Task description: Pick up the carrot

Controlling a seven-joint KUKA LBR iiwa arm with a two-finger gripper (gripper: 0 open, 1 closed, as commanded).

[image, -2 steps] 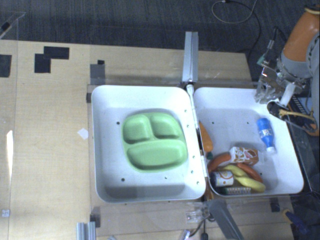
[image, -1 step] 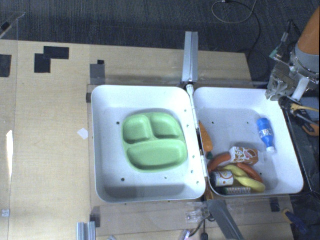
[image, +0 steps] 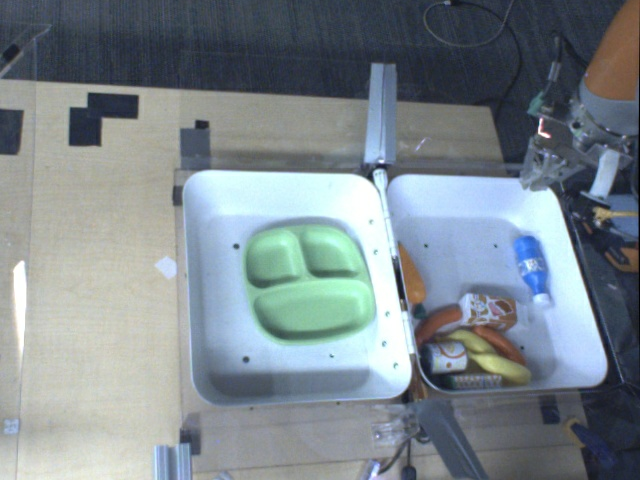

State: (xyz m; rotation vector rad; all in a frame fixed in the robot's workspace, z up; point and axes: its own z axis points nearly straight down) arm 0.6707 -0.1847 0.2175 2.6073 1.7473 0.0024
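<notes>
Though far off jaws (image: 545, 168), carrot (image: 411, 278) btm-left

Robotics lab; wooden bench (image: 90, 268) (marker patches), loose cable (image: 470, 18), twin bins (image: 200, 298).

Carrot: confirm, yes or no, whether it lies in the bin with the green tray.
No, the carrot lies in the right bin, against its left wall.

The arm (image: 612, 63) is cut off by the right edge; the gripper's (image: 540, 168) fingers are too blurred to read.
</notes>
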